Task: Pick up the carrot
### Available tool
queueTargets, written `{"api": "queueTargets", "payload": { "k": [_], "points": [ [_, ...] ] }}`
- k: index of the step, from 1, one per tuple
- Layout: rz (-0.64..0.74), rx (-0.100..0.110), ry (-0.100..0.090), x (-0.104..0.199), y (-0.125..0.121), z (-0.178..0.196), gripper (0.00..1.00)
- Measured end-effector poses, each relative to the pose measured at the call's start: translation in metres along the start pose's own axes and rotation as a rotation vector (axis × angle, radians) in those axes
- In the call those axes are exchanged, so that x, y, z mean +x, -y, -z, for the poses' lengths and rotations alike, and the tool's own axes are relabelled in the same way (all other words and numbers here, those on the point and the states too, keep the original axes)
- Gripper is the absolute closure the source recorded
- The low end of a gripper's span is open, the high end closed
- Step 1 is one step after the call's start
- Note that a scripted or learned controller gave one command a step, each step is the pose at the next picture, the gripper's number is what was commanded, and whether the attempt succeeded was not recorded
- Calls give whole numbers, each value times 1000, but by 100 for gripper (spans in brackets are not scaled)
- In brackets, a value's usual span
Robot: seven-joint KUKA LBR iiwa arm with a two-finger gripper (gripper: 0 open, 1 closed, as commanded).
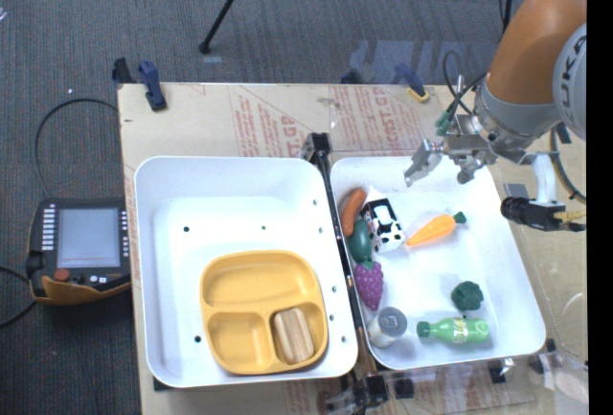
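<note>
Carrot (431,231) in right bin (512,260), jaws apart above, "UK" legible on arm (536,49)

**Grey arm, orange band**

The arm (536,49) is grey with a broad, rounded orange band above the wrist. Dark lettering marks its grey shell. Thin black cables loop beside the wrist, and the pincer (446,167) is bare grey metal.
</note>
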State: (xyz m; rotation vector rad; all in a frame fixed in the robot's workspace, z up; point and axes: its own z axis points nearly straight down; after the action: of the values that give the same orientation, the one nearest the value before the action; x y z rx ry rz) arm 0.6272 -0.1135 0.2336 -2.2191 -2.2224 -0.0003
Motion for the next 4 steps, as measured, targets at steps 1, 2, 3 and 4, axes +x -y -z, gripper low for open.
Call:
{"api": "queueTargets", "payload": {
  "k": [1,2,3,4],
  "points": [
    [-94,21,-2,-65,37,-134,0],
    [-95,3,-4,-64,30,-116,100],
    [-472,6,-3,-37,72,-86,100],
    [-389,6,-2,-24,135,-57,100]
  ]
}}
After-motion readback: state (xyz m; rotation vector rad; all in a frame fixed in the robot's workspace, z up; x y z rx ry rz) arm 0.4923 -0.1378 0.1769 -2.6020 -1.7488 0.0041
